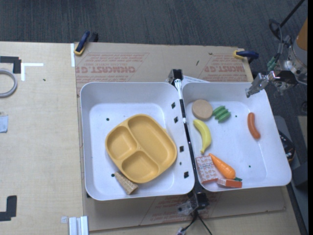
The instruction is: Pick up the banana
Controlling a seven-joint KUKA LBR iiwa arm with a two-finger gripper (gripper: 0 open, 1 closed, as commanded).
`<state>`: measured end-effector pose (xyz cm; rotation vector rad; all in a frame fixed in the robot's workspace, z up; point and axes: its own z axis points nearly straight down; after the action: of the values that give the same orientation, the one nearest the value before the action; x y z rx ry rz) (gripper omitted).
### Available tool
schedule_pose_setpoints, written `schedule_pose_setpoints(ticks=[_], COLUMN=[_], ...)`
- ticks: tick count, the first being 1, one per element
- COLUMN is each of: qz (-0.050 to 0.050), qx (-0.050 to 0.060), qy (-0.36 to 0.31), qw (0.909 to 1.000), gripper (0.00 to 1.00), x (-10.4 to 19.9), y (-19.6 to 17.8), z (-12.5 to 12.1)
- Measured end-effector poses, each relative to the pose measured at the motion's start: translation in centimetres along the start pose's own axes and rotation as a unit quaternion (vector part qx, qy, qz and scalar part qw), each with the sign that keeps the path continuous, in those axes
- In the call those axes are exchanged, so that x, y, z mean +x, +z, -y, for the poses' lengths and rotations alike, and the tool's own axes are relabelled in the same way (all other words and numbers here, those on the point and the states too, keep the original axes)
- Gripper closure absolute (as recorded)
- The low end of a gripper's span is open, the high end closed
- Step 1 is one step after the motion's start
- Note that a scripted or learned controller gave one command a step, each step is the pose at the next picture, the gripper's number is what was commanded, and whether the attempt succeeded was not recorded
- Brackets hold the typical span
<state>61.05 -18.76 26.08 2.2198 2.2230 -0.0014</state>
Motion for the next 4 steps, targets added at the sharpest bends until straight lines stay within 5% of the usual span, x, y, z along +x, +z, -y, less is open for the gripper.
schedule_pose_setpoints(ticks=[1,2,3,4], qz=[0.000,0.000,0.000,0.000], qx=[0.001,0.001,0.001,0.000], qy=[0.077,0.127,0.055,0.055], qw=[0.9971,0.9919,0.9985,0.9985], gripper=[0.00,0.00,0.00,0.00], x=[7.5,13.8,18.0,18.0], y=[4.3,6.9,6.9,6.9], z=[-0.1,3.1,5.2,5.2])
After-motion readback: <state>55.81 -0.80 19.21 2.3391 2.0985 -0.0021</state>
